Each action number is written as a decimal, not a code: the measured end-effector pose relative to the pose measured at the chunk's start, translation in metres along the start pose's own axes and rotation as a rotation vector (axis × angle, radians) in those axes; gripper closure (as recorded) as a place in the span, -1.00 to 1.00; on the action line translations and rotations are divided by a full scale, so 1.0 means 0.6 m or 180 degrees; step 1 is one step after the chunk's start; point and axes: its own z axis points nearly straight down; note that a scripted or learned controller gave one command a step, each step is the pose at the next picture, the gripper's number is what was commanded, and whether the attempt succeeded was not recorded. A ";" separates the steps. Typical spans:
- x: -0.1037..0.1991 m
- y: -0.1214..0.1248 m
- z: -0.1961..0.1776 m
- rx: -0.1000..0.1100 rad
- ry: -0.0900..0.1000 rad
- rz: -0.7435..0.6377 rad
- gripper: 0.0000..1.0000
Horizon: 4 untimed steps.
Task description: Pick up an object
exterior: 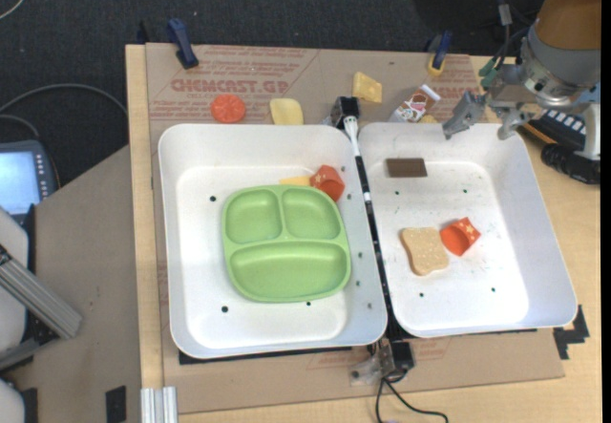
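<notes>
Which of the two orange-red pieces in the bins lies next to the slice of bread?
The orange piece in the right bin, touching the bread; the other sits beside the green plate.

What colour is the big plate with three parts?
The divided plate is light green; the camera view looking down on the bench shows it.

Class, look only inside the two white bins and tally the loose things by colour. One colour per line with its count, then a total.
Green: 1, the divided plate
Orange-red: 2, one piece by the plate, one in the right bin
Brown: 1, the flat block
Tan: 1, the toast slice
Pale yellow: 1, the slab behind the plate
Total: 6
</notes>
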 end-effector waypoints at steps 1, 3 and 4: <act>-0.031 -0.103 0.201 0.0051 0.0011 0.0014 -1.00; -0.018 -0.159 0.241 -0.0033 -0.0012 0.0007 1.00; 0.111 -0.172 0.037 -0.0029 0.0004 -0.0024 1.00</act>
